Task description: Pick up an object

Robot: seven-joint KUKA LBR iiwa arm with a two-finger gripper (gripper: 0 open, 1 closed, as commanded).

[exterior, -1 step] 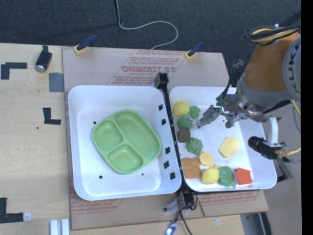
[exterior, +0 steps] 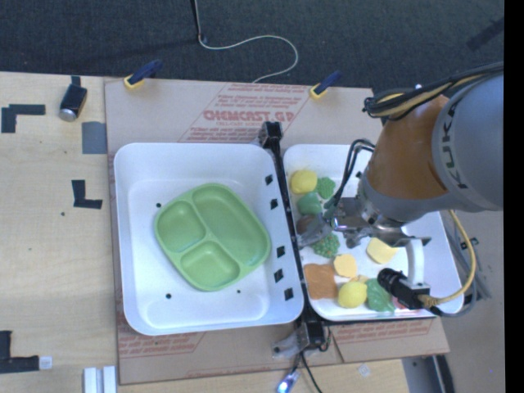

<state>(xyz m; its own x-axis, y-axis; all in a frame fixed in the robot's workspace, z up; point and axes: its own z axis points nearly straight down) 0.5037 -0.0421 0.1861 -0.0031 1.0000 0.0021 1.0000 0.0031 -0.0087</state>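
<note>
Gripper [exterior: 342, 226] low in my right bin [exterior: 438, 305], over the broccoli [exterior: 327, 245] at its nine o'clock; finger opening I cannot tell. Reach phase, I judge; next needs a clean close.

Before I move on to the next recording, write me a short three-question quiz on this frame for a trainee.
1. True or false: the green tray lies in the left bin.
2. Over which bin is the gripper? A) left B) right
3. Fill in: the tray has ___ compartments.

Key: 1 true. 2 B, the right bin, above the toy food, near a broccoli piece and a yellow lemon. 3 three.
</note>
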